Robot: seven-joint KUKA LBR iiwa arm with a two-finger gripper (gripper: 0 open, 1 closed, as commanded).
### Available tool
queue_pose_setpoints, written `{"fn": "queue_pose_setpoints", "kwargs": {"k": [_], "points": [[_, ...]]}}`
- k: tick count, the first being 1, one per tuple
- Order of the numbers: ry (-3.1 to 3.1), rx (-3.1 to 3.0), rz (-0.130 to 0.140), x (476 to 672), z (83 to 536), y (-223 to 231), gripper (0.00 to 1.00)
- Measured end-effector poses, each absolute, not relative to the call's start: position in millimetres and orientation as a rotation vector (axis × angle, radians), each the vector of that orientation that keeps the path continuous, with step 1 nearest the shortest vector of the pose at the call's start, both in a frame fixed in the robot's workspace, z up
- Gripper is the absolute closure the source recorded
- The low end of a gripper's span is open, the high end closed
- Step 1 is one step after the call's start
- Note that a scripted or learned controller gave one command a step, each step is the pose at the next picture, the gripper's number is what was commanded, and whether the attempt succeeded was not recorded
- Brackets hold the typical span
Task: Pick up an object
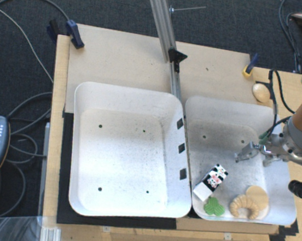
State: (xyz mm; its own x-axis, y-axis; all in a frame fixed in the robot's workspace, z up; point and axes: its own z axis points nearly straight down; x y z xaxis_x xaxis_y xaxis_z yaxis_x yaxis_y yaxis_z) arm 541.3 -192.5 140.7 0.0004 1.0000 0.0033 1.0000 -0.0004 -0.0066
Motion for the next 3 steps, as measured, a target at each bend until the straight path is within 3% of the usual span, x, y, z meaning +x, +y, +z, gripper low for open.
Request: {"fn": "queue_pose_setpoints", "kwargs": {"k": [1, 2, 3], "points": [[-2.217, -2.216, 0.003, 540.6, 89.5, -191.6, 0.0], [-2.222, -2.221, -0.003, 542.3, 103.8, -192.1, 1.0], [-2.227, -2.226, -0.004, 549.5, 156.2, -201.3, 1.0]]}}
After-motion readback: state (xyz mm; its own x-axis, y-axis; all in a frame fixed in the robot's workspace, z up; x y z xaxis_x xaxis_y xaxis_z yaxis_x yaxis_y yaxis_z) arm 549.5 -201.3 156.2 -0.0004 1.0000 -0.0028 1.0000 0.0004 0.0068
